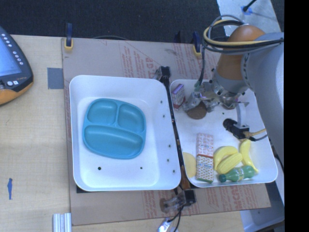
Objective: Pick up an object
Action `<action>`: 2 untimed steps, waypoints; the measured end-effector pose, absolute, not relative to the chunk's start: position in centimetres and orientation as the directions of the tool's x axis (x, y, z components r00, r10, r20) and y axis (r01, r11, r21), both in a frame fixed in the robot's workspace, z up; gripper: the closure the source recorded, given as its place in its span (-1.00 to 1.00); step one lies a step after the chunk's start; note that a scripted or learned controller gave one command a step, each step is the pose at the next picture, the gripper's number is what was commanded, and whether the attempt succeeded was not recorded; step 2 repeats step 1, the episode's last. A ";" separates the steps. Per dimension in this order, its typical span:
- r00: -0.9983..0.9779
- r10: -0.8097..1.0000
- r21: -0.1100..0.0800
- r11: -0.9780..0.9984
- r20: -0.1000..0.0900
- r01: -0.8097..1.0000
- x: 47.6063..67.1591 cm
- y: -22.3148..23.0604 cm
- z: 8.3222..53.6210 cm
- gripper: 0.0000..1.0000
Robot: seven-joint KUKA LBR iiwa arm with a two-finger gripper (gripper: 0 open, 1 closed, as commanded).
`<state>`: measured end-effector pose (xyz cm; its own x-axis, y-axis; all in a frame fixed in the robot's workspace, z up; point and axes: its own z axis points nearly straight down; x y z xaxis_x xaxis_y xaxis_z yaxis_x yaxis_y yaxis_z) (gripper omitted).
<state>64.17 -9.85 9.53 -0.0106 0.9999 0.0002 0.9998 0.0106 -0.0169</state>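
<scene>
Fruit crowds the near corner of the right bin: smooth yellow bananas with a glossy green bottle lying in front of them. Just left stands a flat rectangular carton, red and white, and a pale yellow rounded piece at the bin's wall. The left bin holds a matte blue plate with three compartments. Farther back in the right bin, the gripper hangs low beside a brown rounded lump, seemingly touching it; whether it is released or clenched I cannot tell. A small purple packet lies at the far left corner.
</scene>
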 end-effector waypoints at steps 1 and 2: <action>-0.012 1.000 -0.002 0.012 0.002 1.000 61.1 -1.8 19.4 1.00; -0.012 1.000 -0.002 0.012 0.002 1.000 61.1 -1.8 19.4 1.00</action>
